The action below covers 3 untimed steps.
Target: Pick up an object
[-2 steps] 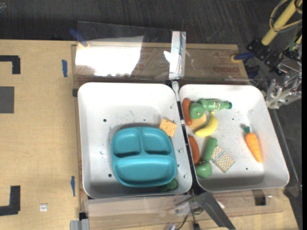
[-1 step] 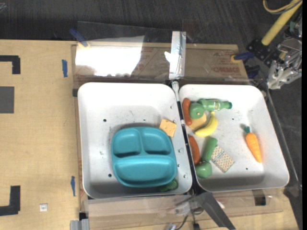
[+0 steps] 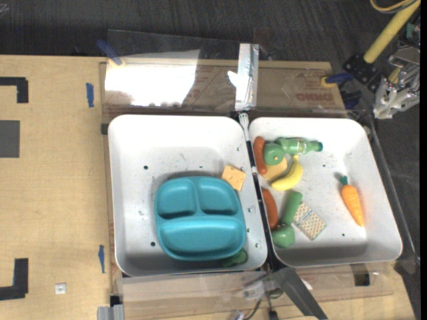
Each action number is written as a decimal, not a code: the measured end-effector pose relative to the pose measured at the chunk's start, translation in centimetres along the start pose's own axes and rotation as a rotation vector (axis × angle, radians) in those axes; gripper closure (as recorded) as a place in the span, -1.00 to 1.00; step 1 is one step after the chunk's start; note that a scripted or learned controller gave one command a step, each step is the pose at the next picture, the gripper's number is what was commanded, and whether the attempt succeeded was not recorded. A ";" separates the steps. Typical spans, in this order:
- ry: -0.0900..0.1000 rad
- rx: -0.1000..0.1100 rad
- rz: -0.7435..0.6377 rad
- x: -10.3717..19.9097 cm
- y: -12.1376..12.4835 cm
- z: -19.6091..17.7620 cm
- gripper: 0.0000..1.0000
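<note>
The right bin (image 3: 373,153) holds several toy foods: an orange carrot (image 3: 352,204), a yellow banana (image 3: 288,176), a green bottle (image 3: 298,146), a red sausage (image 3: 269,207), a green cucumber (image 3: 289,209) and a speckled cracker (image 3: 309,221). In the left bin (image 3: 133,145) lies a teal divided plate (image 3: 197,219), with an orange cheese square (image 3: 233,177) at its upper right corner. My gripper (image 3: 395,91) hangs at the far upper right, outside the bins and well away from every object. Nothing is seen in it.
A clear plastic sheet (image 3: 173,79) and a metal divider post (image 3: 247,75) stand behind the bins. A yellow hose (image 3: 390,29) runs above the gripper. A small green piece (image 3: 235,259) peeks out under the plate's lower right edge.
</note>
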<state>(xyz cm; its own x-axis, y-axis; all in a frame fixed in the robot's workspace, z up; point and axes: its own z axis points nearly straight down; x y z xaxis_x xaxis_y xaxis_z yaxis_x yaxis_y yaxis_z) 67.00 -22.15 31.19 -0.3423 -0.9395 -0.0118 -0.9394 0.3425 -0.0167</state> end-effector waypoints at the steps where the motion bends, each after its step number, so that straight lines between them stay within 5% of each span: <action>1: -0.006 0.009 0.004 -0.2 -0.2 -1.3 1.00; 2: -0.013 0.018 0.008 -0.3 -0.3 -2.6 1.00; 3: 0.007 -0.014 -0.117 0.1 0.3 -0.6 1.00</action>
